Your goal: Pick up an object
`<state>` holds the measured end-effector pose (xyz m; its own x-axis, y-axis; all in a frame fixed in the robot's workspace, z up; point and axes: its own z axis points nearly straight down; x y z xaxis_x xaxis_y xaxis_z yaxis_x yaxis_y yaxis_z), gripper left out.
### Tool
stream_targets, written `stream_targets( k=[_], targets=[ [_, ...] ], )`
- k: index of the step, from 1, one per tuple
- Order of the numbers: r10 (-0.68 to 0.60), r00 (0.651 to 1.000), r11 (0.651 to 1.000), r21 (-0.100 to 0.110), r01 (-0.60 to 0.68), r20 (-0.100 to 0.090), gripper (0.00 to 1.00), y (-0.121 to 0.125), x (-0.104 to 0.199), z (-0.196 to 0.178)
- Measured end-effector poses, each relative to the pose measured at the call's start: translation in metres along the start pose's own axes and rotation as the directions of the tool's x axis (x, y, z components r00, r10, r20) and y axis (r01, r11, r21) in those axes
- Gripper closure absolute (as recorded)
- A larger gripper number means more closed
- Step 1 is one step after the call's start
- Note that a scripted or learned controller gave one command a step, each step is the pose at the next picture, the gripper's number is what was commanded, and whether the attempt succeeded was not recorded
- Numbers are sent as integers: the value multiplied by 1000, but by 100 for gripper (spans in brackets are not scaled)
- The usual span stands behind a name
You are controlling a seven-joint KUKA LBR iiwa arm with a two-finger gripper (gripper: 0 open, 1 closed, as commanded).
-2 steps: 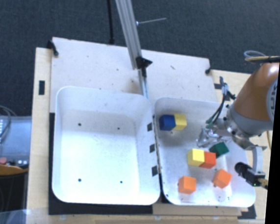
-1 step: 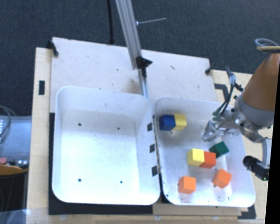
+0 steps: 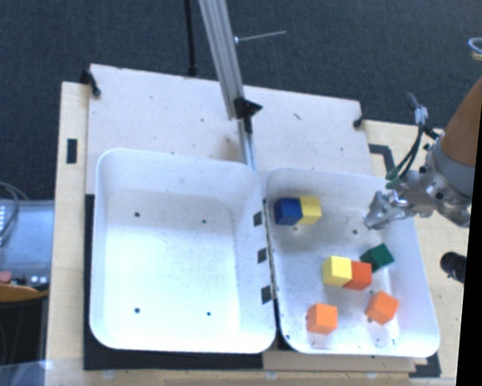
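You have the gripper (image 3: pixel 381 212) over the upper right part of the right bin (image 3: pixel 419 286), reaching in from the right; whether it is spread or closed cannot be told, and nothing is seen in its grasp. Just below it lies a green block (image 3: pixel 378 257), tilted. Beside that, a yellow block (image 3: pixel 336 271) touches a red-orange block (image 3: pixel 358 276). An orange block (image 3: pixel 382 308) sits near the bin's right wall, another orange block (image 3: pixel 322 318) near the front rim. At the bin's upper left, a blue block (image 3: pixel 287 211) touches a second yellow block (image 3: pixel 310 209). The left bin (image 3: pixel 176 250) adjoins it. You will find no legible brand, label or writing on any item.
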<state>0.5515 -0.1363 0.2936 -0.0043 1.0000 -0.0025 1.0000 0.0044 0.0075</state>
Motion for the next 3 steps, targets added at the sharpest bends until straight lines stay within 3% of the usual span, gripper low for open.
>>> stream_targets(
  k=[1,3],
  targets=[
    [-2,1000,1000,6,2,-3,100,-12,51,0],
    [0,1000,1000,8,0,-3,100,-20,149,36]
  ],
)
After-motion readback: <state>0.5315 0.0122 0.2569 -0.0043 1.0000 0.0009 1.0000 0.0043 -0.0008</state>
